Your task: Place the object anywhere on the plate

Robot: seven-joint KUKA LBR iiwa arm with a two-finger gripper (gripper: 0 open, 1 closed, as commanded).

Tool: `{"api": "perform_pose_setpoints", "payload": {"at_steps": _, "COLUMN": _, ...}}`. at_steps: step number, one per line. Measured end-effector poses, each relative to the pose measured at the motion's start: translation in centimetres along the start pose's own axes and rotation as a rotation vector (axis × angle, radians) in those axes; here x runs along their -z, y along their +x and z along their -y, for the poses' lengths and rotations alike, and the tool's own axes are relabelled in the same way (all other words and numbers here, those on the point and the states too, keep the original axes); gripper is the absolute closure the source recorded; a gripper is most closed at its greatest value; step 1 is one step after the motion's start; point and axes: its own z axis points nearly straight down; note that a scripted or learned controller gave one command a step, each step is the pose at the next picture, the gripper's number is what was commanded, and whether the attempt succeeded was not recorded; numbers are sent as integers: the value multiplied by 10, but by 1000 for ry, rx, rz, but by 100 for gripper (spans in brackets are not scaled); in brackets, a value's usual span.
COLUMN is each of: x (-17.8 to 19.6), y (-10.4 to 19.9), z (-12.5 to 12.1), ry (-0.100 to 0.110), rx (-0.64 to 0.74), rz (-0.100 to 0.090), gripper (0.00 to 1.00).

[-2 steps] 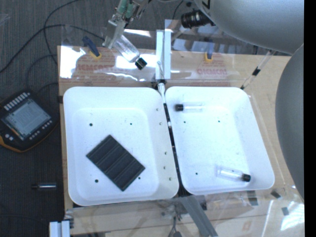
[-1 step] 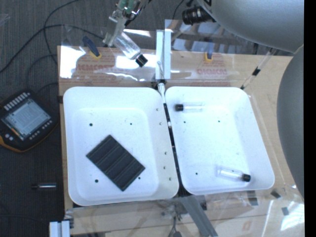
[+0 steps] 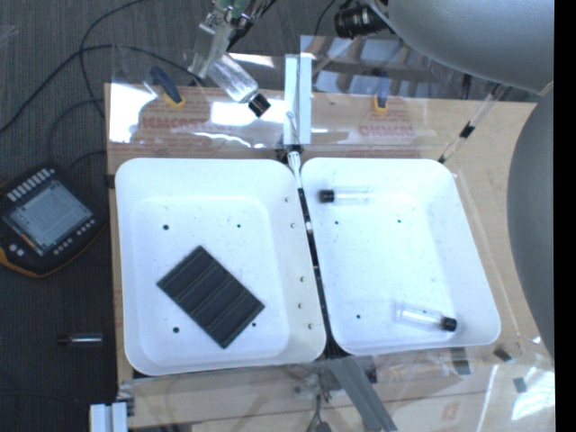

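The tool [image 3: 219, 32] is up at 12 o'clock, past the far edge of the bins. It grips a small clear tube [image 3: 232, 77] with a black cap, and the tube hangs tilted, cap end low. The dark ribbed plate [image 3: 211, 295] lies flat in the left bin [image 3: 144, 183], down toward 7 o'clock from the tube, well apart from it. Two more tubes rest in the right bin [image 3: 468, 241]. The tube looks light, hard and smooth, so it may slip or roll. Holding it across its middle seems best, I think.
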Motion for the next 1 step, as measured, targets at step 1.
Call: {"api": "perform_pose_setpoints", "payload": {"at_steps": 1, "x": -74, "y": 59, "z": 30, "ry": 18, "rx": 119, "rz": -15, "gripper": 100}}
